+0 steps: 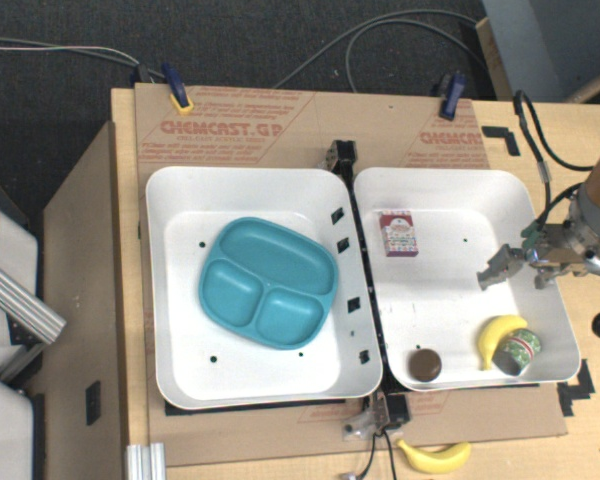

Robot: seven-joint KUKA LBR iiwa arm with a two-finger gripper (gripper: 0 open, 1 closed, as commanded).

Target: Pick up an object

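From the overhead camera, nothing has been picked up yet, so the whole task is left, as far as I can judge. The gripper (521,265) hangs over the right bin (450,183) at about three o'clock of that bin. Its two fingers are spread apart with bare white floor between them, and nothing is pinched.

The nearest candidates sit at roughly five o'clock in the right bin. There is a yellow banana (496,336) curved against a small round can with a green and red label (522,351), and the two are touching. I'd guess that pairing makes a clean grasp awkward.

A dark brown round object (425,365) lies at six o'clock, apart from them. A small red and white carton (398,234) lies flat near eleven o'clock, well away from the gripper.

The left bin (170,268) holds a teal divided plate (267,281) at its middle. Another banana (435,456) lies outside the bins on the bench at six o'clock.
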